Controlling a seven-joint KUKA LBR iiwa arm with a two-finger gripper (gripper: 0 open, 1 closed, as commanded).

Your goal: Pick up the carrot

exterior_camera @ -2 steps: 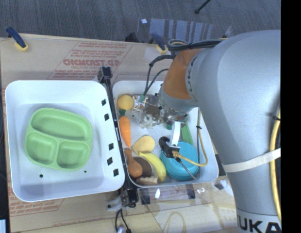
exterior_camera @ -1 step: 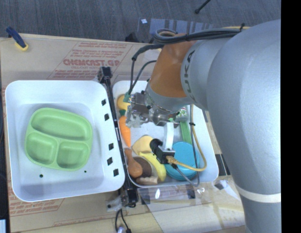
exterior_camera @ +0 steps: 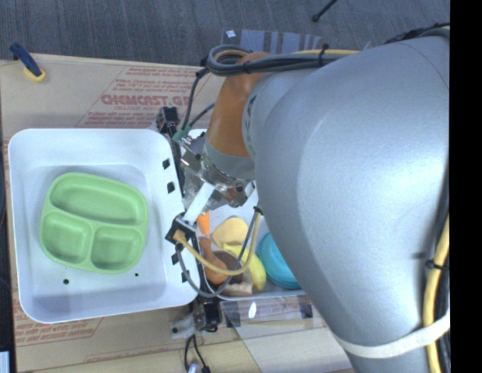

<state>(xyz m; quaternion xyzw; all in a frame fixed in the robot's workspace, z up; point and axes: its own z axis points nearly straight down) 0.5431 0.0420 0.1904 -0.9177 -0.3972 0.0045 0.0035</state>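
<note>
A small orange piece, the carrot (exterior_camera: 204,224), shows at the left side of the right bin (exterior_camera: 196,140), just below my gripper (exterior_camera: 204,208). The gripper reaches down into that bin from under the grey arm, and its tip sits right at the carrot's upper end. The arm's bulk hides most of the right bin and most of the carrot.
The left bin (exterior_camera: 23,208) holds a green divided plate (exterior_camera: 92,221). Packed close beside the carrot in the right bin are a yellow fruit-like thing (exterior_camera: 232,231), a brown-orange item (exterior_camera: 219,270) and a blue bowl (exterior_camera: 278,266). The bins' shared wall runs just left of the gripper.
</note>
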